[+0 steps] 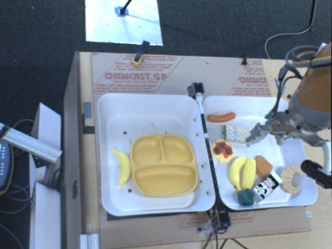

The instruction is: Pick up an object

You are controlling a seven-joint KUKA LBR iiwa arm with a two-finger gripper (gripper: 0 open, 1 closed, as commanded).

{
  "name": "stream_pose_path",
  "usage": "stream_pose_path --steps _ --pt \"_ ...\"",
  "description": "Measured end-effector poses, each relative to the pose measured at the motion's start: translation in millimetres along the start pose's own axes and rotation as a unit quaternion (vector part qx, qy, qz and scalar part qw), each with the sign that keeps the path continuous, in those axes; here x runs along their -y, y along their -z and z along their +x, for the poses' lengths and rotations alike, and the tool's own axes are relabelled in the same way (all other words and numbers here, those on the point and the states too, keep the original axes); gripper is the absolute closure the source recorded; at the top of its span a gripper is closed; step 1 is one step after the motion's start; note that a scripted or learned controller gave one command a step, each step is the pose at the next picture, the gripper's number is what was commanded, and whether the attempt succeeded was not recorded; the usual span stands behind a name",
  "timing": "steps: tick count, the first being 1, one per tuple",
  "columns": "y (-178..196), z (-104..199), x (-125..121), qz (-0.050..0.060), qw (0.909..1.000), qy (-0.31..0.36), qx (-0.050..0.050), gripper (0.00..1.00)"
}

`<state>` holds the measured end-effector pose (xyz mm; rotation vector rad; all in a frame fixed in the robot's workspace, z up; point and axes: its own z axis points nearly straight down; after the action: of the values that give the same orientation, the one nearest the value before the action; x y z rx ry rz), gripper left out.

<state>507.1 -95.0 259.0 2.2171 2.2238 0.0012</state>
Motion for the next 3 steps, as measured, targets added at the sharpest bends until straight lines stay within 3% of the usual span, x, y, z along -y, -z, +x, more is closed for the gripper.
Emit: stream_pose_path --steps 1,3 --pt "-29 -66 21 0.0 1.0 -0.002 0.001 0.0" --pt "-171 -67 18 -0.005 1.0 -0.001 0.002 0.0"
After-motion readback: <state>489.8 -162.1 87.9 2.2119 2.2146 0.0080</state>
